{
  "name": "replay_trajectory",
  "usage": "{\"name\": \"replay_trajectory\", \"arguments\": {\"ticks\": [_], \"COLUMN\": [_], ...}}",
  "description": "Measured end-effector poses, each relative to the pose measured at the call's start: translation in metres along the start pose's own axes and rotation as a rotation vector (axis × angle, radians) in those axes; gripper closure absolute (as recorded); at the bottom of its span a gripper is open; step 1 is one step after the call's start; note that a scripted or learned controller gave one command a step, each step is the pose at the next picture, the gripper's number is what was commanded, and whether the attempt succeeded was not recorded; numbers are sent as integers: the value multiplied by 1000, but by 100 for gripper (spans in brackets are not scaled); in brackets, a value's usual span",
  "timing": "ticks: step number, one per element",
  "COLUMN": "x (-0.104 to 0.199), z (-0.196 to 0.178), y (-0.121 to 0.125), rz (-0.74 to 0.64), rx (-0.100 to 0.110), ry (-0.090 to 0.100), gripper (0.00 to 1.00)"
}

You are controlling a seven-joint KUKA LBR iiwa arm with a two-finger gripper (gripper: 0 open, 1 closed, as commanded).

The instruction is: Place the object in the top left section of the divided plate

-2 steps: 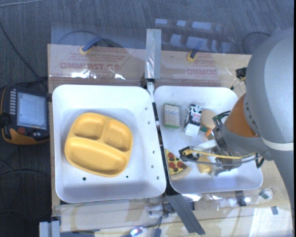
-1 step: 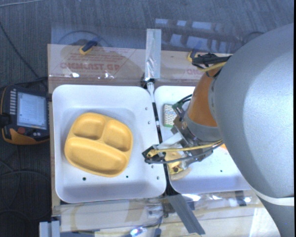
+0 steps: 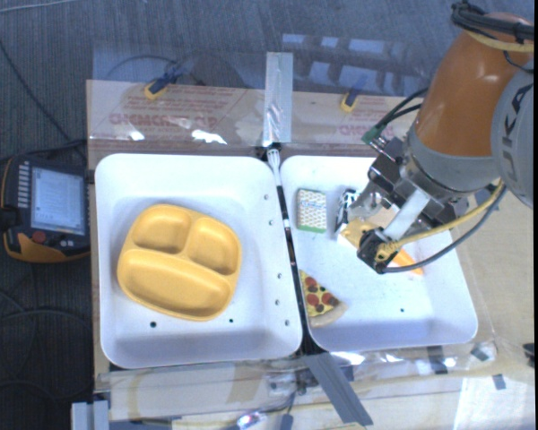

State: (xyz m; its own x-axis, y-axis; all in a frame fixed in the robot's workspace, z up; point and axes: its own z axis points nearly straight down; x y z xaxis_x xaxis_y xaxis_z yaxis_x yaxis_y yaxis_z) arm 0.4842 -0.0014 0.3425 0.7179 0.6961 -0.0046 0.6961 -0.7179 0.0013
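Note:
A yellow divided plate (image 3: 179, 260) lies in the left bin (image 3: 108, 330); its three sections hold nothing. In the right bin (image 3: 439, 316), a small pale green rectangular block (image 3: 311, 210) lies near the divider. A toy pizza slice (image 3: 320, 300) rests at the front left corner. My gripper (image 3: 348, 210) hangs low over the right bin, just right of the green block. An orange object (image 3: 413, 264) peeks out from under the wrist, mostly hidden.
The arm's grey and orange body covers the back right of the right bin. A raised ridge (image 3: 285, 240) separates the two bins. A handheld controller (image 3: 45, 206) lies on the floor left of the bench.

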Motion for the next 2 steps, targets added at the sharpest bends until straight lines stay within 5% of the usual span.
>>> {"name": "replay_trajectory", "arguments": {"ticks": [1, 2], "x": [27, 0], "z": [2, -92], "y": [-29, 18], "rz": [-241, -579], "rx": [2, -2], "ry": [-1, 2], "gripper": [100, 100]}}
